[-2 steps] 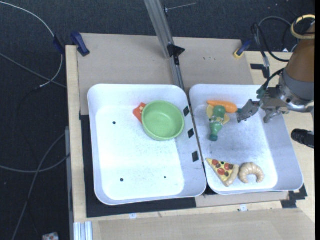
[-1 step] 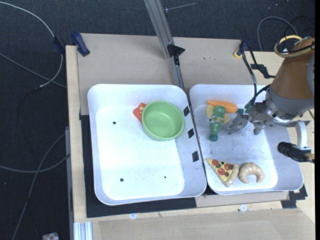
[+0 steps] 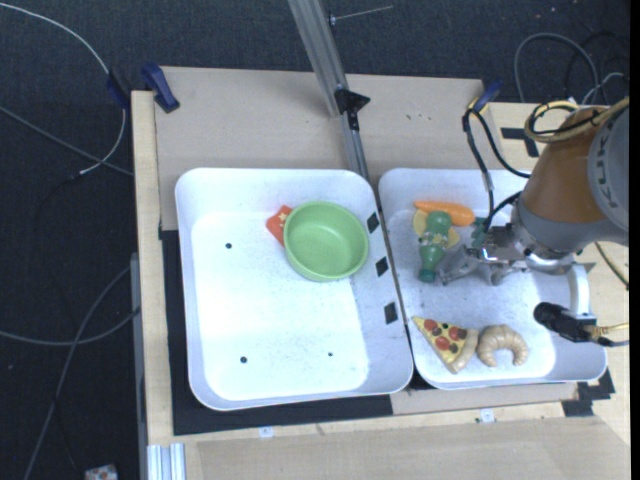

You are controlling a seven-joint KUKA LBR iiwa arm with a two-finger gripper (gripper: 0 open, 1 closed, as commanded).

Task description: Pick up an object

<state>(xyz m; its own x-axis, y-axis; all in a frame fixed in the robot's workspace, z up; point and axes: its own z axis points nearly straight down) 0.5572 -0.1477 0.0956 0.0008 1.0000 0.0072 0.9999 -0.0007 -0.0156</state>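
Low in the right bin (image 3: 570,368), the hand (image 3: 458,266) reaches in from three o'clock, its grey metal tip just beside a green bottle (image 3: 433,243). Whether it is apart, together, or clamped on anything I cannot tell; the tip is small and blurred against the white floor. At one o'clock of the bottle lies a carrot (image 3: 446,211), with a pale yellow piece showing between the two. Near the bin's six o'clock edge sit a pizza slice (image 3: 444,340) and, just at its three o'clock, a croissant (image 3: 504,344), close together but apart. All four things lie in the right bin.

Behind the hand, the arm (image 3: 575,183) shows its orange band and grey wrist, with black cables looping at twelve o'clock of it.

Toward the left bin's (image 3: 250,368) one o'clock corner stands a green bowl (image 3: 325,240), upright. An orange thing (image 3: 277,223) peeps out at the bowl's nine o'clock, touching its rim.

Both bins rest side by side on the counter (image 3: 250,118), and a metal bar (image 3: 325,58) runs down from twelve o'clock to the gap between them.
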